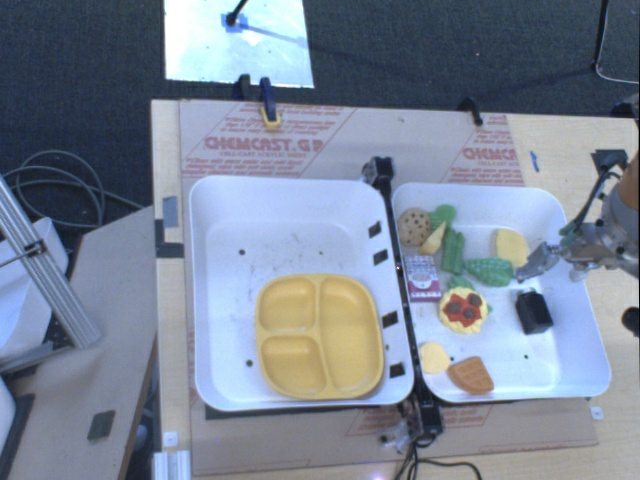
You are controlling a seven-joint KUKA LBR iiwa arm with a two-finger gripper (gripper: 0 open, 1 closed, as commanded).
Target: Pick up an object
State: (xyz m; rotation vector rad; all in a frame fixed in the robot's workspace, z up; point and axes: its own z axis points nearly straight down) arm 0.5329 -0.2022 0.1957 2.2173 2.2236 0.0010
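Though the arm has reached in over the right-hand bin (575, 363), nothing looks picked up yet. The pincer (540, 260) hangs low at that bin's far side, and from where I stand I cannot tell how it is set; no object shows in its grip, so I judge the whole pick is left to do.

Just below the pincer lies a small black block (533, 311), the nearest candidate. Right beside the pincer, on the side away from the arm, is a pale yellow wedge (510, 246), and just past that a green knobbly piece (489, 270). Farther out from the pincer sit a round red-and-yellow piece like a toy pizza (463, 310), a pink-and-white carton (422, 278), a cookie (414, 226) and some other green and yellow bits. Lower down, well apart from the pincer, are a yellow disc (434, 357) and an orange-brown wedge (471, 375).

Across the divider, far from the pincer, the left-hand bin (225, 228) holds a yellow compartment tray (320, 334), which looks bare.

Both bins rest on a pale wooden bench (170, 298) covered with a sheet printed in red letters. Beyond it is dark carpet with a bright square panel (238, 28) on the floor, and looped cables (60, 183) lie off to the far side.
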